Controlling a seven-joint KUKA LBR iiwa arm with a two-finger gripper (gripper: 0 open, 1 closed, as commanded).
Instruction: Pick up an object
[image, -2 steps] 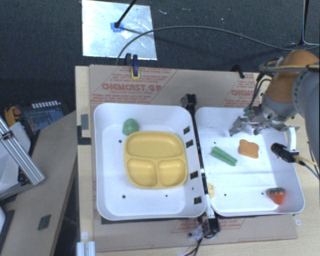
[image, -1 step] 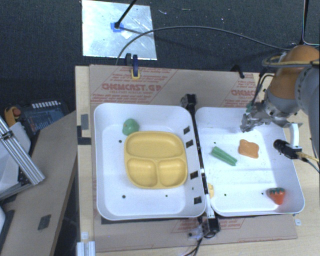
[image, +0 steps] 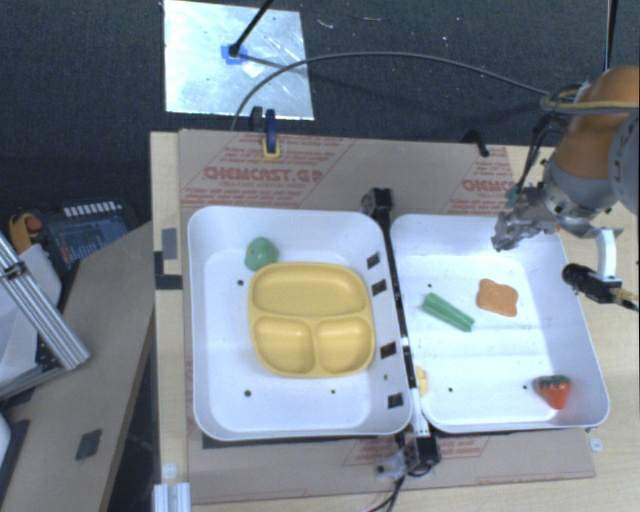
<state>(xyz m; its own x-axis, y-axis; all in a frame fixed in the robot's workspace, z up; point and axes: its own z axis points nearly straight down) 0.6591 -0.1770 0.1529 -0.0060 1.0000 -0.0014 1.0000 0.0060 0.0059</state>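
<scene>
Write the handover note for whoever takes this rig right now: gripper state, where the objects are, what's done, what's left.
Gripper: over the far right part of the right bin, nothing visible between its fingers; open or shut can't be told from this view.
Right bin: orange piece nearest the gripper, green stick toward the middle, red and green toy in the near right corner.
Left bin: yellow divided tray, with a green round piece just beyond its far left corner.
Done: nothing picked yet.
Left: grasp and lift one object; the orange piece looks the likeliest target.
</scene>
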